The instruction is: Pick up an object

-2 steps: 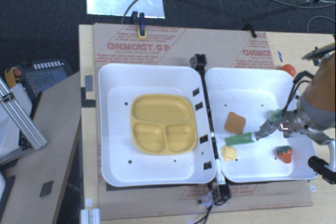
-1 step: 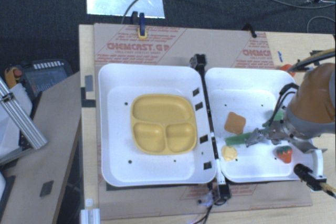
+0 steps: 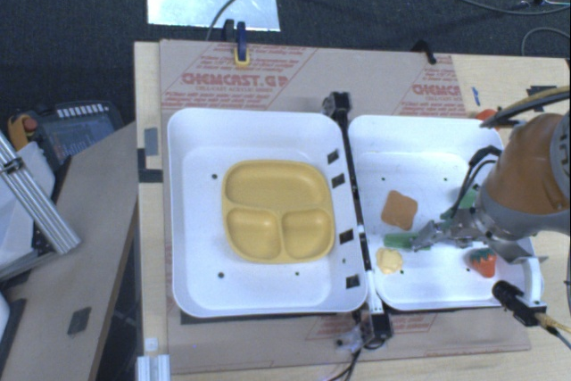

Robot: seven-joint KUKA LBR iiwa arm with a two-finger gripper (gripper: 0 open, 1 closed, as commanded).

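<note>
The green piece [image 3: 399, 240] lies just off my gripper [image 3: 423, 238]; whether I'm spread or clenched, I can't tell. I may clip the yellow piece [image 3: 389, 260] beside it and grab nothing.

Your single arm [image 3: 535, 169] enters from the right edge of the camera view: grey body, with the broad orange band uppermost and nearest the lens. Below the band you see the grey wrist section, angled down and toward the left. Dark cables loop along its upper left side. The gripper [image 3: 426, 236] extends leftward from the wrist, lying low and nearly level, its tip pointing left. You cannot make out the spacing at its tip from this slanted overhead angle.
</note>
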